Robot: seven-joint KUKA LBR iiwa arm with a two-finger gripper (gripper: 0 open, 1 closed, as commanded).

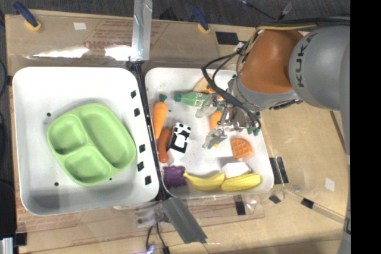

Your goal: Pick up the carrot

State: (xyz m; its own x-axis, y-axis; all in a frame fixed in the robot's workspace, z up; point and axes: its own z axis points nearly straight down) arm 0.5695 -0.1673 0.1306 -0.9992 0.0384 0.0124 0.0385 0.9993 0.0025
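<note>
Jaws: the gripper (219, 128) hangs low inside the right bin (262, 149), in its middle-right part; whether it is open or shut cannot be told, since cables and metal parts clutter the view there.
Hold: nothing can be seen clearly gripped; a small orange piece (215, 119) sits right against the gripper's left side, and contact cannot be judged.
Carrot: the carrot (159, 116) lies at the right bin's left wall, lengthwise along it, thick end toward the far side, well apart from the gripper and to its left in the view.
Between them: a black-and-white block (180, 137) lies between the carrot and the gripper.
Near the carrot: a reddish-orange sausage-like piece (163, 145) lies just below it along the same wall, and a purple item (174, 175) sits at the near-left corner.
Other contents: a green bottle (191, 97) toward the far side, a banana (204, 181) and a corn cob (241, 182) along the near wall, an orange waffle-like piece (241, 147) just below the gripper.
Left bin: the left bin (36, 92) carries a green divided plate (90, 142).
Arm: the arm (318, 68) comes in from the right, its orange band (268, 65) above the right bin's far edge.
Worktop: both bins rest side by side on the worktop (309, 151).
</note>
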